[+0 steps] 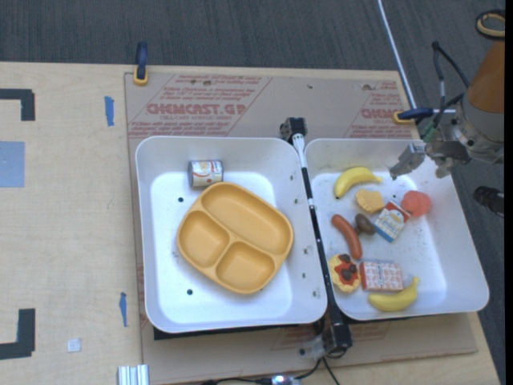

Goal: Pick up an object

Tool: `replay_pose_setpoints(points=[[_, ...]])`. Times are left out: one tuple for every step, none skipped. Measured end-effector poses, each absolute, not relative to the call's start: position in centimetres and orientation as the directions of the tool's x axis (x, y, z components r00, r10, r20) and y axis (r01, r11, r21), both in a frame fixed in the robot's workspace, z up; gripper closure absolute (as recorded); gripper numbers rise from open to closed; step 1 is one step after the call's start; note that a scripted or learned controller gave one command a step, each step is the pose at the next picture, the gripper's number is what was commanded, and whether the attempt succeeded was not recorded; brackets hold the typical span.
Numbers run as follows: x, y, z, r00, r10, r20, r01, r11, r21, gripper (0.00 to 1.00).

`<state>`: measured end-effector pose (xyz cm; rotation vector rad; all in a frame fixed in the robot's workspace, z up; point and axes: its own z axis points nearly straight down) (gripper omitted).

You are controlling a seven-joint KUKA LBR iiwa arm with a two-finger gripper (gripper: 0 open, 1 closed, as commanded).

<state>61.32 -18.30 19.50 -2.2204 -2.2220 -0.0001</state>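
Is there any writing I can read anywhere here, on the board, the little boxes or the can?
"CHEMCAST GP": red print on the brown protective sheet under the two white bins, repeated at its right end, partly cut off.
Smaller red lines around that print: too blurred to read.
Small white can in the left bin: label too small.
Red-and-white carton and blue-and-white carton in the right bin: print unreadable.

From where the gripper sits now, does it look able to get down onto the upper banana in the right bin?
Probably yes. The gripper hovers over the right bin's far edge, and the upper banana lies apart from the neighbouring toys with nothing above it.
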Motion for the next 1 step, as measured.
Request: replay_pose_setpoints(points=[[60.04, -15.32, 9.83, -0.001, 1.0, 0.0, 1.0, 0.001, 0.008, 0.0]])
